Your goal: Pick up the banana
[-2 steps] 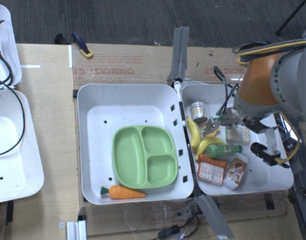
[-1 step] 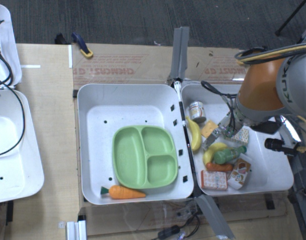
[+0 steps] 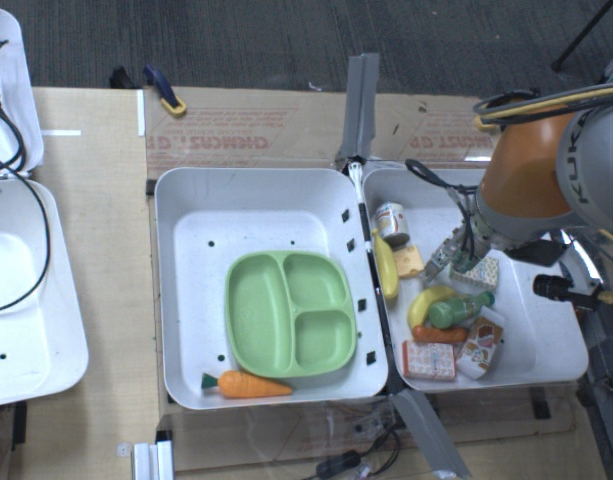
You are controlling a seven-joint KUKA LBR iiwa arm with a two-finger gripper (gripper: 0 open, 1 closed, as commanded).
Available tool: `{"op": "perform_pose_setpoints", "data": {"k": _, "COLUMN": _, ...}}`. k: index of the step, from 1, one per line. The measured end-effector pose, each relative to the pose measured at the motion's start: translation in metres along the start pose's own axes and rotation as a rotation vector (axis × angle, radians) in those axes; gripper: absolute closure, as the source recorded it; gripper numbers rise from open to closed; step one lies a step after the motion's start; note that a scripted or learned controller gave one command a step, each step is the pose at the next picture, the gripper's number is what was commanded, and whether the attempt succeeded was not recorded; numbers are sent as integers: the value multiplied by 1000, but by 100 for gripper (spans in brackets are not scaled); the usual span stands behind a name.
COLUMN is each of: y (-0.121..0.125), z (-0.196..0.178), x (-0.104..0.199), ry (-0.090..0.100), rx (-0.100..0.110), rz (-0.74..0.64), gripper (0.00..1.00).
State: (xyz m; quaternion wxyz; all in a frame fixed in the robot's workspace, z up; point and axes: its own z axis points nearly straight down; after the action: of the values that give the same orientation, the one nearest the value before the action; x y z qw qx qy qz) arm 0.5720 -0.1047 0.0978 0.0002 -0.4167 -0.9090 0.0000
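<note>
Camera view: banana (image 3: 386, 265) lies left of tool (image 3: 448, 258), apart, right bin (image 3: 556, 368); tool grip state unclear.

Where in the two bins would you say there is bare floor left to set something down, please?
Left bin: bare floor along its far side and left of the green divided plate; the carrot takes the near edge. Right bin: crowded around the banana, can and boxes under the gripper; bare floor remains at its right side.
</note>
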Motion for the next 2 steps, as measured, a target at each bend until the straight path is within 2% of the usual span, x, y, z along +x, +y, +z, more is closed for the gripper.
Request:
{"op": "perform_pose_setpoints", "data": {"k": 1, "y": 16, "z": -92, "x": 15, "ry": -1, "rx": 0, "rz": -190, "gripper": 100}}
{"op": "perform_pose_setpoints", "data": {"k": 2, "y": 15, "z": -92, "x": 15, "ry": -1, "rx": 0, "rz": -190, "gripper": 0}}
